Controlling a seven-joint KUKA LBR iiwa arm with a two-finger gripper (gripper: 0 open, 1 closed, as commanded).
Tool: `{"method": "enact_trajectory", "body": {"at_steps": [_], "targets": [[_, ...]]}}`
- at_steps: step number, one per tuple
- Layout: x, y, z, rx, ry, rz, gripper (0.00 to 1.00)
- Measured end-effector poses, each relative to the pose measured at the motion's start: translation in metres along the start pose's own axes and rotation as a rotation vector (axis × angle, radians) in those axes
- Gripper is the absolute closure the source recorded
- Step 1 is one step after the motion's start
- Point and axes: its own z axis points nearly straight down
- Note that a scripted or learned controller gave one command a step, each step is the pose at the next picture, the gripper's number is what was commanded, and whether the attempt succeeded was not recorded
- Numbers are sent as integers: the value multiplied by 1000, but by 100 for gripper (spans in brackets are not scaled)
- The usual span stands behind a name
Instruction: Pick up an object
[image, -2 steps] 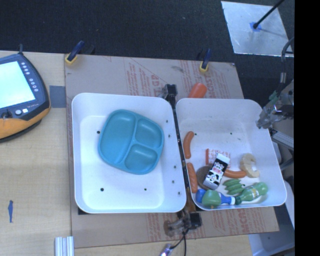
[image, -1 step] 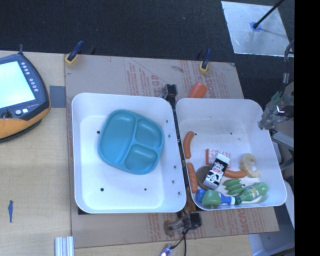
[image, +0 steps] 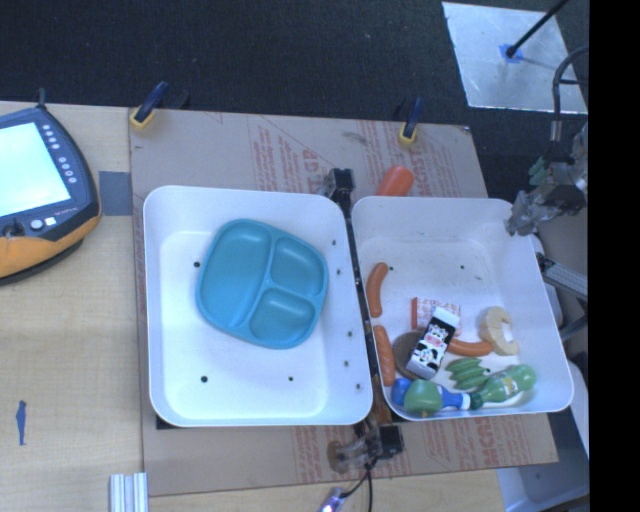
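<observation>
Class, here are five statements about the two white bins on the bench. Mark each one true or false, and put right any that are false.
1. A blue divided plate lies in the left bin. True.
2. The blue plate has toys piled on it. False: its compartments hold nothing.
3. A small black-and-white carton lies in the right bin among the toy food. True.
4. The gripper is down among the toys at the near end of the right bin. False: it is at that bin's far right corner, away from the toys.
5. An orange object lies outside the bins, just behind the right one. True.
</observation>
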Motion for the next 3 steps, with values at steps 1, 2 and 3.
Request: {"method": "enact_trajectory", "body": {"at_steps": [1,2,3], "targets": [[0,-59,-20,1,1,1,100],[1,-35,14,3,1,-1,100],[59,16,4,0,0,-1,100]]}}
